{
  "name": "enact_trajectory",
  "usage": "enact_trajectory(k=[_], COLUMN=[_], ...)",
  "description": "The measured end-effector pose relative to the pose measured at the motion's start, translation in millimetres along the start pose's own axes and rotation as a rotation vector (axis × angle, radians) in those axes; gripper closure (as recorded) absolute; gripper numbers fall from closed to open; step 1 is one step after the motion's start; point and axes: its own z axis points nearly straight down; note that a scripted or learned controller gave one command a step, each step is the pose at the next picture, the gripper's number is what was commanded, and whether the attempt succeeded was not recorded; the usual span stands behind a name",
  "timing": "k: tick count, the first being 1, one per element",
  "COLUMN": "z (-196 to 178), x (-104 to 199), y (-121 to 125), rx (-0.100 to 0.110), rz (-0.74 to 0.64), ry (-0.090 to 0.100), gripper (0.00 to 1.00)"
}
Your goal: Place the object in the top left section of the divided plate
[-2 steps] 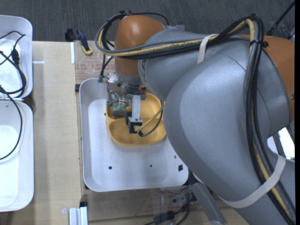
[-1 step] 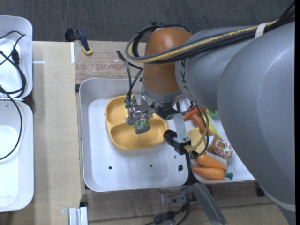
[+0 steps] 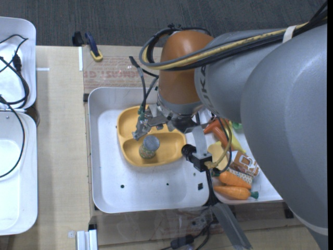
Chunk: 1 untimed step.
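Bench with white bin (image 3: 104, 155), yellow divided plate (image 3: 127, 126) inside. Gripper (image 3: 141, 125) hovering over plate, can't tell if holding anything. Small grey can-like object (image 3: 150, 146) just below gripper, standing upright in plate's lower section, long axis vertical.

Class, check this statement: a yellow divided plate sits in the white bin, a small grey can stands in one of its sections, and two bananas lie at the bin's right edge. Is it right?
Not quite. The camera view shows two orange carrots, not bananas, at the right edge of the white bin. The rest holds: the yellow divided plate sits in the bin, and the small grey can stands in one of its sections.
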Motion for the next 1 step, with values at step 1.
enact_trajectory(k=[1], z=[-8.2], x=[-2.2], y=[0.0], rx=[0.002], rz=[0.006], ry=[-0.001], gripper=[1.0])
